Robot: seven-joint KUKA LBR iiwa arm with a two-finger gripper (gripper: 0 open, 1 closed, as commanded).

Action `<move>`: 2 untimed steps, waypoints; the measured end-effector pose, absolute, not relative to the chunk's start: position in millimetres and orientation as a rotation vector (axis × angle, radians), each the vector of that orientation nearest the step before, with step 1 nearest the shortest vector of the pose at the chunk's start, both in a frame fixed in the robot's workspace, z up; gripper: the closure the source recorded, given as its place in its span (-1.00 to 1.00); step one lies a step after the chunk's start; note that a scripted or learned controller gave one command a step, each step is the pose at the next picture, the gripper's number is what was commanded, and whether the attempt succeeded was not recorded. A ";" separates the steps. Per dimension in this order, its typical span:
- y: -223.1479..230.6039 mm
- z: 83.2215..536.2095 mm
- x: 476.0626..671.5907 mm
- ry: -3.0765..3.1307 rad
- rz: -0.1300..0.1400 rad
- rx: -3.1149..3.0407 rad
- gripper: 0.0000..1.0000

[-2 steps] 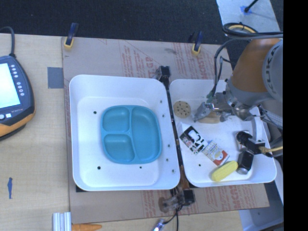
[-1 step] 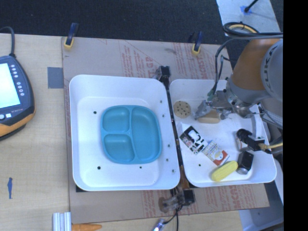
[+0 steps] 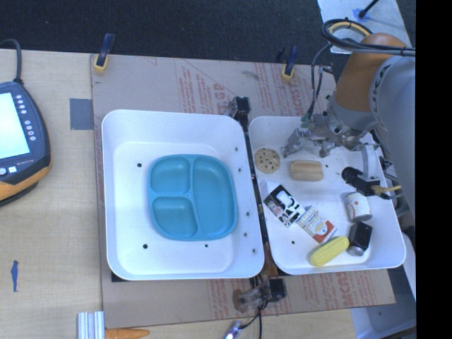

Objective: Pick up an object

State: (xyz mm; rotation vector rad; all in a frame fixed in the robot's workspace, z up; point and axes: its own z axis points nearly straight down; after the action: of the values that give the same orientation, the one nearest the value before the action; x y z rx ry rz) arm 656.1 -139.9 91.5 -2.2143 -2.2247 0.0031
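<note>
Left to right, the right bin (image 3: 282,256) holds a round cookie (image 3: 266,159) and a tan oblong block (image 3: 306,170), long axis crosswise, lying just below the end effector (image 3: 311,143), whose fingers are spread wide and empty above it.

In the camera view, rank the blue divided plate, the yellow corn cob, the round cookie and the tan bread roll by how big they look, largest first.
1. Blue divided plate, by far the largest.
2. Yellow corn cob.
3. Tan bread roll.
4. Round cookie.
The roll and the cookie look close in size, so their order is unsure.
</note>
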 end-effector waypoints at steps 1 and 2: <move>-121.7 91.6 611.5 -2.224 0.007 -2.214 -1.00; -94.5 92.6 655.8 -2.225 0.010 -2.215 -1.00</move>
State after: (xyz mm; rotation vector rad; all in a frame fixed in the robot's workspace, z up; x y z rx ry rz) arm 655.8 -94.5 92.6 -2.2147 -2.2252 0.0104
